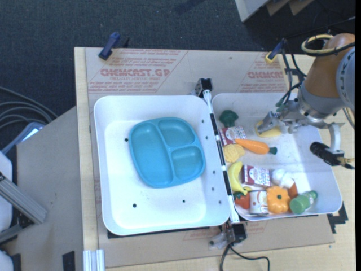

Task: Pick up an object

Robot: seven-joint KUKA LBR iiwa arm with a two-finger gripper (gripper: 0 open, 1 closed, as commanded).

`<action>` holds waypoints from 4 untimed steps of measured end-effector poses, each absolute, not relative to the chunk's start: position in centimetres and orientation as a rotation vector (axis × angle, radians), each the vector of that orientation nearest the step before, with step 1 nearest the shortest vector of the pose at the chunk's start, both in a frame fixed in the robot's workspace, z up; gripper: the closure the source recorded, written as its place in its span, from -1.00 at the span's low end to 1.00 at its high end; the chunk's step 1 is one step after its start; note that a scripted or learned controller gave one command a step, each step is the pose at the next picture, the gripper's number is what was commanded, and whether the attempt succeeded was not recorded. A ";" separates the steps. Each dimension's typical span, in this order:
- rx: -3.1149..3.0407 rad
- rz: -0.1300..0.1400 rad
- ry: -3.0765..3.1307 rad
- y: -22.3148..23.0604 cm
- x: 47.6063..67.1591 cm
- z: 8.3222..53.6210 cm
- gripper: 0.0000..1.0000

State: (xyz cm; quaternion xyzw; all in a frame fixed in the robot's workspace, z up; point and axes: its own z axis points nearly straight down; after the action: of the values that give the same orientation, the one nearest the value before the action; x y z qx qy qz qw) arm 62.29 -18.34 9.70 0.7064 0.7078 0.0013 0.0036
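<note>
View from above of the counter point(169, 66), with two white bins side by side. The gripper point(275, 123) is low in the far part of the right bin point(321, 176), directly over a small yellow item point(267, 132) and apparently touching it. Whether it is open or closed on that item cannot be told at this slant. No object can be seen raised clear of the bin floor.

Stage, as judged: the reach into the bin is made and the yellow item is the likely target. A secure grip and the lift are left to do.

Count, left bin point(113, 196): one blue divided plate point(167, 151) with three compartments, lying near the bin's middle.

Count, right bin:
- one dark green piece point(228, 117) at the far left corner
- two red-and-white packets, one far point(234, 134) and one nearer point(256, 176)
- one orange carrot point(252, 146), just near of the yellow item
- one corn cob point(230, 152)
- one banana point(235, 176) along the left wall
- one can point(258, 202)
- one small orange pumpkin point(278, 199)
- one pale green piece point(303, 202) at the near right
- one white piece point(282, 178)

Small red pieces among the near cluster are too crowded to count. Two blue clamps, left point(109, 46) and right point(274, 51), sit at the far edge of the counter.
</note>
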 end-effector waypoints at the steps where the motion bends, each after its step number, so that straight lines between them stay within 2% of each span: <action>1: 2.218 0.001 2.222 -17.4 66.7 8.5 -1.00; 2: 2.223 -0.002 2.223 -16.6 64.7 8.5 -1.00; 3: 2.219 0.001 2.220 -16.7 64.8 9.6 1.00; 4: 2.219 0.000 2.221 -16.7 64.8 9.6 -1.00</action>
State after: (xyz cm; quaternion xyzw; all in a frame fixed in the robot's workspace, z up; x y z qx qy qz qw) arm 64.81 -16.66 9.63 0.7068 0.7074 0.0001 0.0013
